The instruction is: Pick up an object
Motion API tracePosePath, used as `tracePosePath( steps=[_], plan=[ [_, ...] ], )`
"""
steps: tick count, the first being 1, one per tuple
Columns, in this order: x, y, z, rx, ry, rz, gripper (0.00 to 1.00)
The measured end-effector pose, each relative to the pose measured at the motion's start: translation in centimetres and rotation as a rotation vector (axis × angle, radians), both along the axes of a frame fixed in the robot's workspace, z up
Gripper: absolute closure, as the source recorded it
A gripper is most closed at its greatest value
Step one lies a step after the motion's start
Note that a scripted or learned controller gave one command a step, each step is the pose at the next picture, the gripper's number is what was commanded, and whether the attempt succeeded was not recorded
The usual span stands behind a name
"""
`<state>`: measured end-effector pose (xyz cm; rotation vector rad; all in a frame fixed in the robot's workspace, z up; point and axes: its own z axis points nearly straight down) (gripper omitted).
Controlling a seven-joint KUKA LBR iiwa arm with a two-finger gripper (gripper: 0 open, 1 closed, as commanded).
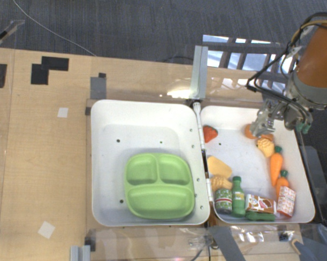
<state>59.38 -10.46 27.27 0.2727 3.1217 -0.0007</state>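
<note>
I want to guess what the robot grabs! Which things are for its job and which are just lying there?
For the job:
pincer
carrot
green bottle
cheese wedge
red toy
snack packet
right bin

Just lying about:
green plate
left bin
black squares

Toy foods (247,178) scattered in right bin (235,151)

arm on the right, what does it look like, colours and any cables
The arm has a broad orange band above a grey wrist section. Black cables loop around it and run off to its side. Below hangs a small metallic grey gripper with two thin fingers, over the right-hand white bin. Near the wrist there is a small green part.
</note>
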Motion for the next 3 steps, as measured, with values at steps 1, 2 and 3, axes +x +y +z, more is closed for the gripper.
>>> tracePosePath(
  steps=[1, 2, 3],
  plan=[
    [3.1, 3.3, 4.0, 0.003, -0.004, -0.204, 1.0],
    [6.3, 2.4, 9.7, 0.003, -0.006, -0.304, 1.0],
    [4.5, -0.7, 4.4, 0.001, 0.0, -0.188, 1.0]
  ],
)
